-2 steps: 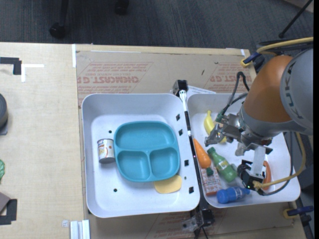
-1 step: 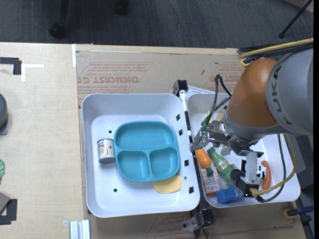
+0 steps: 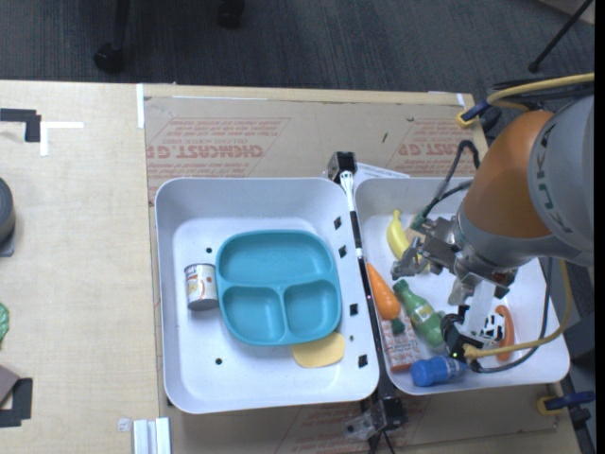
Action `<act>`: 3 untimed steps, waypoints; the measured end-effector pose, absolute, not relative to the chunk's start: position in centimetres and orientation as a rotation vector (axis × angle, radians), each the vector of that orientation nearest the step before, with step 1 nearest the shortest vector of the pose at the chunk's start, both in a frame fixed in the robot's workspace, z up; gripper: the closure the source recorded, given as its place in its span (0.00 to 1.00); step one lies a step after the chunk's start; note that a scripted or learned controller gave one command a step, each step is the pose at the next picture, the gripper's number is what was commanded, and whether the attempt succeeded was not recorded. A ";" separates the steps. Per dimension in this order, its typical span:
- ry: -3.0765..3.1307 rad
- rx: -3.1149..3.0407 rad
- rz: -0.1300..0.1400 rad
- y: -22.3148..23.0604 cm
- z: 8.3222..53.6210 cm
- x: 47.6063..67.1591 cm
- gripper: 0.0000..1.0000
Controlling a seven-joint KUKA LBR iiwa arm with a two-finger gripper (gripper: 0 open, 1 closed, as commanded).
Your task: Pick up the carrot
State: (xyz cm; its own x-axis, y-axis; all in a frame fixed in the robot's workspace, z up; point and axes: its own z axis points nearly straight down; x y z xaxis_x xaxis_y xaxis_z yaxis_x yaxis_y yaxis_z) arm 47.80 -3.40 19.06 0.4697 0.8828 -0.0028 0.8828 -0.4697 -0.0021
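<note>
The carrot [image 3: 382, 293] is orange, short and tapered. It lies in the right bin [image 3: 406, 197] along its left wall, just beside a green bottle [image 3: 419, 312]. The gripper [image 3: 416, 258] is near it; I cannot tell if it is wide or narrow. Both bins rest on brown cardboard [image 3: 246, 140] over a pale bench [image 3: 66, 253]. Dark carpet [image 3: 331, 26] lies behind.

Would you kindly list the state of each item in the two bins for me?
carrot: lying flat at the left wall of the right bin, ungrasped.
green bottle: on its side, beside the carrot.
banana: flat in the right bin.
blue plate: right way up in the left bin.
can: beside the plate's left edge.
gripper: above the right bin.
</note>
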 end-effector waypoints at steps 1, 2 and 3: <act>-1.776 -2.589 0.007 3.2 19.1 47.8 0.00; -1.779 -2.586 0.013 3.1 19.8 47.9 1.00; -1.291 -2.863 0.011 7.6 19.0 47.7 1.00</act>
State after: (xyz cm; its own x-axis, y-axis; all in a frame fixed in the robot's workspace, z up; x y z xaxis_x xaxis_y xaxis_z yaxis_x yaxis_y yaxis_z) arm 47.71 7.59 19.00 0.6618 0.7496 -0.0058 0.7496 -0.6619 -0.0036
